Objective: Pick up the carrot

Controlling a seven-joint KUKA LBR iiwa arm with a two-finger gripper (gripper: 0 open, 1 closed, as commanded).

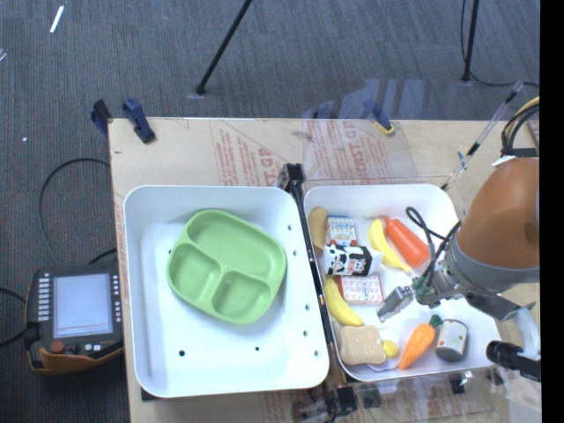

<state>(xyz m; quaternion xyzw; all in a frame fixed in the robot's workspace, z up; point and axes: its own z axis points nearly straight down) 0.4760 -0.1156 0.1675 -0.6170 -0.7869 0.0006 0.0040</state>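
The carrot (417, 345) is lying in the right bin (441, 197), near its front edge, tilted with the green top pointing up-right and the orange tip down-left. The gripper (398, 300) is being held above the same bin, up and to the left of the carrot, close but apart from it; nothing is seen between the fingers. Whether the fingers are apart or together cannot be told from this view, as they are blurred and partly hidden by the wrist. The arm (498, 227), with its orange band, is reaching in from the right over the bin's right side.

Just left of the carrot a slice of bread (361, 346) is lying, and just right of it a grey rounded object (451, 340) is sitting. A banana (339, 302) is lying left of the gripper, beside a small red-and-white box (361, 288). Further back a cow-pattern carton (345, 259), another small box (341, 230), a second yellow fruit (383, 243) and an orange-red item (407, 242) are lying. In the left bin (141, 227) a green divided plate (227, 266) is resting.
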